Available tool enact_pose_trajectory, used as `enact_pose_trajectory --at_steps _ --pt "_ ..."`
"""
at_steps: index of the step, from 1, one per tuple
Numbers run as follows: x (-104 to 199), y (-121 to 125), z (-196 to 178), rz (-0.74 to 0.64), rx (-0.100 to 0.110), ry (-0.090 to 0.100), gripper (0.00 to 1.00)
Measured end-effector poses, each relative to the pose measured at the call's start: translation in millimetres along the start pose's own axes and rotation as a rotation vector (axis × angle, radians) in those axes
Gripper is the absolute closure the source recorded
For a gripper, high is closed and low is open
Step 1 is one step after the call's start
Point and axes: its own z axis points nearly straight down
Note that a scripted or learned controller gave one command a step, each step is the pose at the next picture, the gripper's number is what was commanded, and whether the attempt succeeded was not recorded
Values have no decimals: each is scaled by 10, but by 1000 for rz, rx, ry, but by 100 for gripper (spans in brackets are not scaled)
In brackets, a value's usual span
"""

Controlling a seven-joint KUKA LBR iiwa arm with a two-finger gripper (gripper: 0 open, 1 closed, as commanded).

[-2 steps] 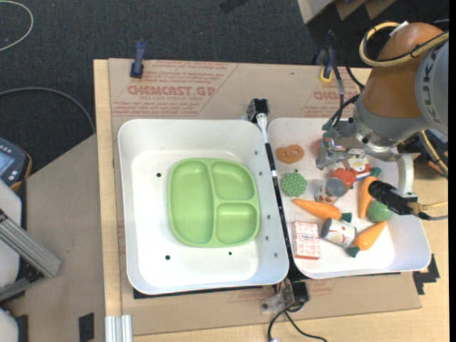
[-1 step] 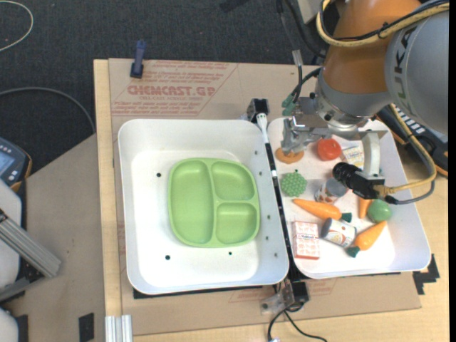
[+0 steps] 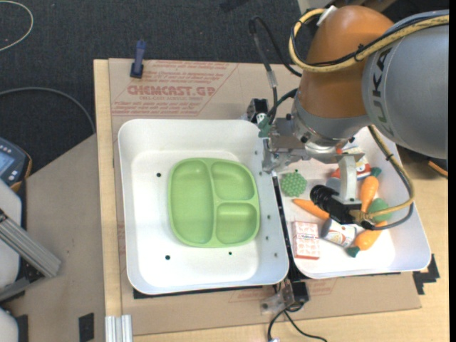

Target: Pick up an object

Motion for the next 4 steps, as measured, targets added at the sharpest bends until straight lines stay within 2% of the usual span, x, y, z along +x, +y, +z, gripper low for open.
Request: enact_pose_trajectory --at_steps 1,2,3,4 --pt "689 -366 610 -2 7 0 100" --pt "1679 -264 -891 -7 -22 8 100" --pt "1611 -609 -2218 2 -21 7 100" --pt "1602 -640 -829 7 9 -9 100"
